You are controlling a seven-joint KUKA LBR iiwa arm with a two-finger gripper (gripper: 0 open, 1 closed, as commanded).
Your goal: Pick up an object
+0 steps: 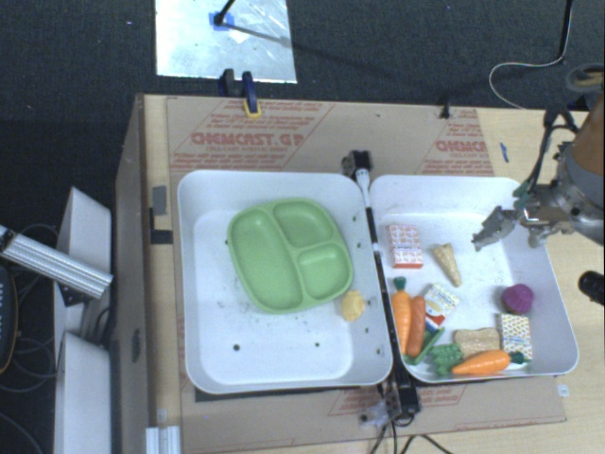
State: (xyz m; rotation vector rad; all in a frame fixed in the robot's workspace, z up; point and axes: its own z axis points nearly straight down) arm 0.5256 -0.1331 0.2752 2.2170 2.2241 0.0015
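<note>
My gripper [511,235] hangs over the far right part of the right bin [558,282], open, with nothing between its fingers. Below it and to the left lie a beige cone [447,263] and a pink-and-white box [405,244]. A purple ball [517,298] sits just in front of the gripper. Two upright carrots [407,322], a small packet [440,301], a bread slice [475,340], a patterned packet [515,334], a green broccoli piece [444,356] and another carrot [483,362] crowd the bin's near side.
The left bin [203,282] holds a green divided plate [288,253] and a small yellow item [352,305] near the divider. A black clamp [359,165] sits at the far end of the wall between the bins. Cardboard [284,130] lies under both bins.
</note>
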